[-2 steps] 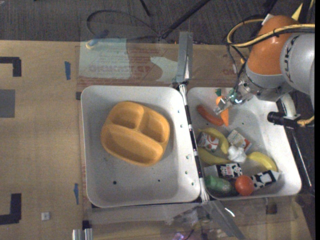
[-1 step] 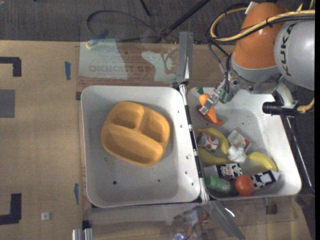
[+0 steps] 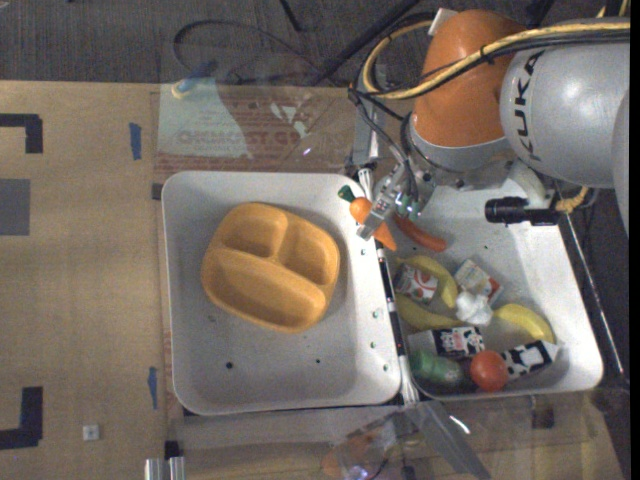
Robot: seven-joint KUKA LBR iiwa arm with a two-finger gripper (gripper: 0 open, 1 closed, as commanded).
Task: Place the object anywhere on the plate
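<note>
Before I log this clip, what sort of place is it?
Probably a robotics lab bench: a grey KUKA arm, blue tape marks on the wooden bench, and toy food in a shallow white bin.

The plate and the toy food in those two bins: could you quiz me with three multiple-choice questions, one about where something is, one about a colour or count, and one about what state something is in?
1. Where is the plate?
A. In the left bin
B. In the right bin
C. On the bare bench

2. What colour is the plate?
A. White
B. Yellow-orange
C. Green

3. What lies on the plate now?
A. A banana
B. A milk carton
C. Nothing

Answers:
1. A: the plate sits in the left bin, while the toy food is piled in the right bin.
2. B: it is yellow-orange, with three compartments, against the white bin floor.
3. C: all its compartments are bare; the carrot is near the claw above the divide between the bins, and the bananas are in the right bin.
</note>
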